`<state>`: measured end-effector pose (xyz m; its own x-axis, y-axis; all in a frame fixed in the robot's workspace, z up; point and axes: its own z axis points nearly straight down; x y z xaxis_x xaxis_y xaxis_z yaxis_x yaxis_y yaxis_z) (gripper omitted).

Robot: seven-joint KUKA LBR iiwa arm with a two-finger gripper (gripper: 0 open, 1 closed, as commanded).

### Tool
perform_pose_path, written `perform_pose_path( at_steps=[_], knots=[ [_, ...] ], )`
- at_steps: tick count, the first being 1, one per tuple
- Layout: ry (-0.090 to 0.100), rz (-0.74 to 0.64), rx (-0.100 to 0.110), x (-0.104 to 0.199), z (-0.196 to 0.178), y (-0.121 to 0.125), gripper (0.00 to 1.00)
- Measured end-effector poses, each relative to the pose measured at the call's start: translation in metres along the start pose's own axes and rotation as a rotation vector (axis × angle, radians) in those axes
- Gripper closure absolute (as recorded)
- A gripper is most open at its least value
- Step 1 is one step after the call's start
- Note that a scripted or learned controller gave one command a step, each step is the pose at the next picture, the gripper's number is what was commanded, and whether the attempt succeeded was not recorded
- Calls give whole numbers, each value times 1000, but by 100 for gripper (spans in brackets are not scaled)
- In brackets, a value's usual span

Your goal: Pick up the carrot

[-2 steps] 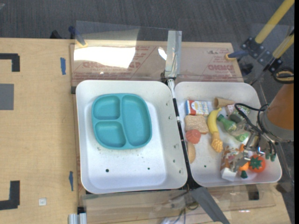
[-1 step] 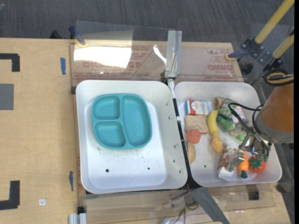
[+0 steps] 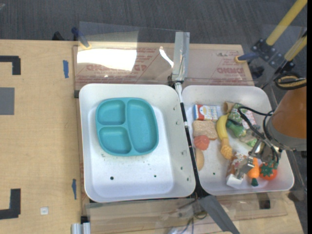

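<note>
The carrot (image 3: pixel 253 171) is a small orange piece with a green tip. It lies in the front right corner of the right bin (image 3: pixel 282 182), among other toy foods. My gripper (image 3: pixel 258 156) hangs just above and behind it, at the end of the arm with the orange band (image 3: pixel 292 116) that comes in from the right. The gripper's tip touches or nearly touches the carrot's top. A red-orange tomato-like toy with green leaves (image 3: pixel 268 172) lies right next to the carrot on its right.
The right bin also holds a milk carton (image 3: pixel 204 112), a banana (image 3: pixel 222 128), a bread slice (image 3: pixel 204 129), a green packet (image 3: pixel 239 122) and a white block (image 3: pixel 235 181). In the left bin (image 3: pixel 97 179) rests a teal divided plate (image 3: pixel 127 126).
</note>
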<state>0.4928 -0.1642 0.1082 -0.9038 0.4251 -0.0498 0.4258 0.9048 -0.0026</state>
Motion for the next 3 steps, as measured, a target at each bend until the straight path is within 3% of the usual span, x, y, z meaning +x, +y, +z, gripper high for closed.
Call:
perform_pose_path(
  at_steps=[1, 2, 3],
  knots=[
    [5, 87, -1, 1, 1, -2, 0],
    [-1, 85, -4, -3, -14, 0, 100],
    [39, 30, -6, 13, -123, 50, 100]
  ],
)
